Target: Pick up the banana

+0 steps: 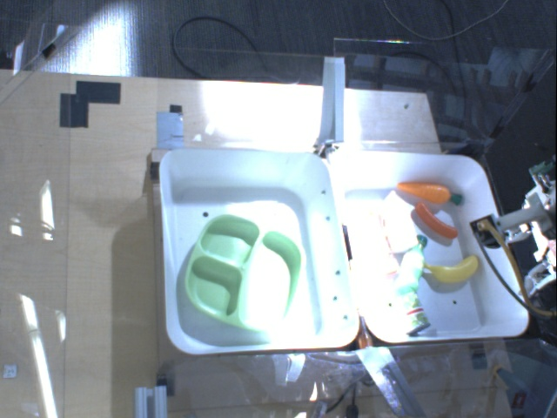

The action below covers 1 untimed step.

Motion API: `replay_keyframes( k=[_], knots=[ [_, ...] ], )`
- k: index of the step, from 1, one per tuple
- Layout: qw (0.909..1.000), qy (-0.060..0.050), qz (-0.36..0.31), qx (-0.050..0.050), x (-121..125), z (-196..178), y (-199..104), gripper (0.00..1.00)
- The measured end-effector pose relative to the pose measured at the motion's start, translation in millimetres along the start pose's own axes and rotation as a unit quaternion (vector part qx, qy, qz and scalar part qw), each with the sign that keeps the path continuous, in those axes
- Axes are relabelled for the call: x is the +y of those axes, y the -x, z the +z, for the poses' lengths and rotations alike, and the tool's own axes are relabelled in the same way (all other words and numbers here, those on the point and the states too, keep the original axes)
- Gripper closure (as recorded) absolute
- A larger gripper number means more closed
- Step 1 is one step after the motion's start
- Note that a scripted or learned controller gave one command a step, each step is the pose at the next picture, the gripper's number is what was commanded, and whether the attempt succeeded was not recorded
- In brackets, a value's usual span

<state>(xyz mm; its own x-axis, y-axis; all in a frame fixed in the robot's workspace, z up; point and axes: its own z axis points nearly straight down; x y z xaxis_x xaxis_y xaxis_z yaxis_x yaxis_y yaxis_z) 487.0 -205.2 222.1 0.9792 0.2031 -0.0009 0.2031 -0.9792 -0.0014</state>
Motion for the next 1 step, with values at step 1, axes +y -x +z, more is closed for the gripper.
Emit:
replay_keyframes(
  k=[1],
  knots=[
    [1.0, 0.0, -0.002, 0.001, -0.5, -10.9, -1.6, 1.0]
  ],
)
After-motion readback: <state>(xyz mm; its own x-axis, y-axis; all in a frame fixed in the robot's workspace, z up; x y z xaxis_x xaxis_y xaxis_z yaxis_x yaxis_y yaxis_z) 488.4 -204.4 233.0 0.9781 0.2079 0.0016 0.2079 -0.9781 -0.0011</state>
